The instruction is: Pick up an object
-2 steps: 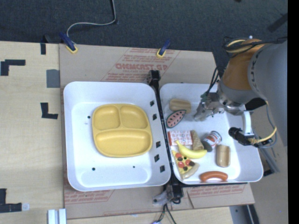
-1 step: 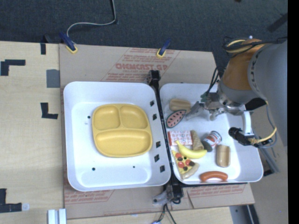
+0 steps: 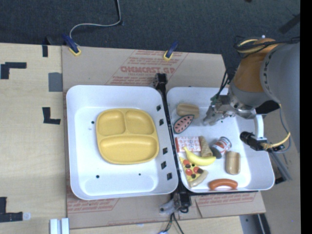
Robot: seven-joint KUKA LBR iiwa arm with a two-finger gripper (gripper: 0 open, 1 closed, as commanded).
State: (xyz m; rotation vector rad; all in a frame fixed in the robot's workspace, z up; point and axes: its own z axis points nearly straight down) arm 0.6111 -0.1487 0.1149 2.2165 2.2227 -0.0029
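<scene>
While my gripper (image 3: 213,117) hangs over the upper part of the right bin (image 3: 253,182), whether it is spread or closed I cannot tell from above. Nothing is seen in its grasp. Taking the banana (image 3: 199,158) as landmark: the bread roll (image 3: 187,108) and watermelon slice (image 3: 183,124) lie above it, nearest my gripper; the pizza slice (image 3: 193,172) lies just below it; the can (image 3: 222,145) and hot-dog bun (image 3: 232,162) lie to its right; the sausage (image 3: 223,184) lies below right. Left of it, in the other bin (image 3: 78,145), rests a yellow divided tray (image 3: 127,135).
</scene>
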